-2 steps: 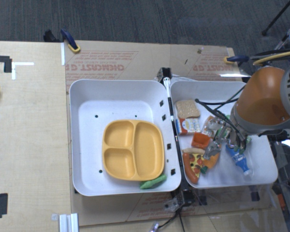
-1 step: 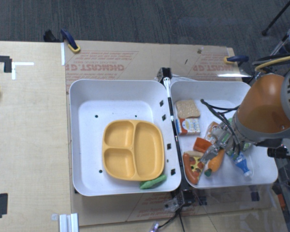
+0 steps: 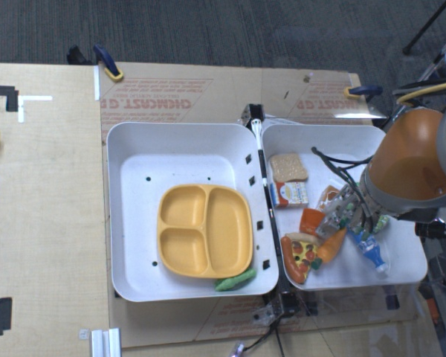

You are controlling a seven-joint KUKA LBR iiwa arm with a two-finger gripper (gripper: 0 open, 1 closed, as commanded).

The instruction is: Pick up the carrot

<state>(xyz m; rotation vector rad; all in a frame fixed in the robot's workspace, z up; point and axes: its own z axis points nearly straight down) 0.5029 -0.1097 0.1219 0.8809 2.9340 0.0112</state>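
Looking at the bottom of the frame first, a green bean pod (image 3: 235,280) lies at the lower edge of the left bin (image 3: 126,199), touching the rim of the yellow divided plate (image 3: 206,229).

Over in the right bin (image 3: 409,266) it's a cluttered pile. The pizza slice toy (image 3: 298,257) sits at lower centre, and the carrot (image 3: 330,247) lies right beside it, tilted, its thick end pointing up and right toward the gripper (image 3: 349,216). A blue-and-white tube (image 3: 372,253) is just right of it, an orange cup-like thing (image 3: 311,220) just above.

The gripper is right at the carrot's upper end, but with the cables and clutter there I can't tell if the fingers are spread or closed, or whether they have anything at all. I wouldn't call it grasped.

My take on doing this well: close across the carrot's width near the thick end, not along its length, and keep clear of the tube and pizza slice, since they're crowding both sides. Lift straight and slow so neighbours don't drag along.

Further up the frame sit the white packet (image 3: 293,193) and the bread slice (image 3: 289,168).
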